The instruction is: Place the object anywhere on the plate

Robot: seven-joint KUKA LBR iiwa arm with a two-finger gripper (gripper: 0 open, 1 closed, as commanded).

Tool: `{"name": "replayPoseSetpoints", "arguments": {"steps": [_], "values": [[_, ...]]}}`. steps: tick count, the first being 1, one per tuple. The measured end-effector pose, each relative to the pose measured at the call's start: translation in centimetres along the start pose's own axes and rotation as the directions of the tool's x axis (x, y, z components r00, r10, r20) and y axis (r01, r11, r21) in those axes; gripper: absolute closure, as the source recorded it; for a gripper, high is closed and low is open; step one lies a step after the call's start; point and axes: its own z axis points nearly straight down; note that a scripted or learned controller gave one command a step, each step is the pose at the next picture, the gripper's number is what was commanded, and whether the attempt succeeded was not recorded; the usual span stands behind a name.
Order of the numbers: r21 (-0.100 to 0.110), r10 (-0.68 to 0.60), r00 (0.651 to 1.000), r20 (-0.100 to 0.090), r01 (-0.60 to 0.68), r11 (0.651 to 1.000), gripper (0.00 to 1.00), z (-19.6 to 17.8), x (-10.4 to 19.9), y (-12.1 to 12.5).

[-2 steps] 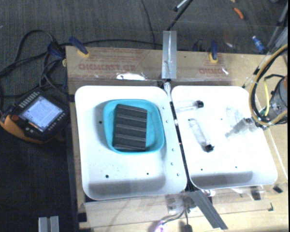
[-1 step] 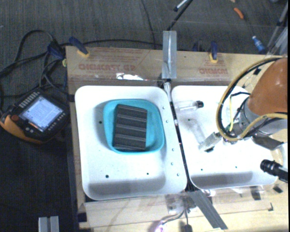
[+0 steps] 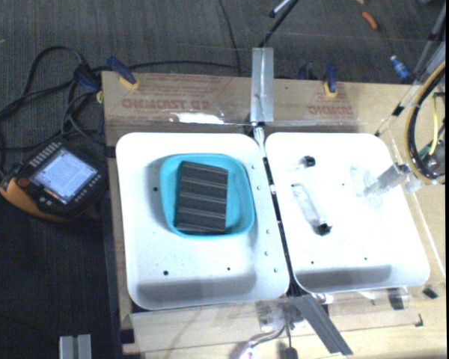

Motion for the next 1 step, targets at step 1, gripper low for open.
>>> {"name": "replayPoseSetpoints", "arguments": {"steps": [1], "values": [[0.003,0.235,0.972,-0.003,-0.235,0.972,0.0,13.99,1.25,0.16]]}}
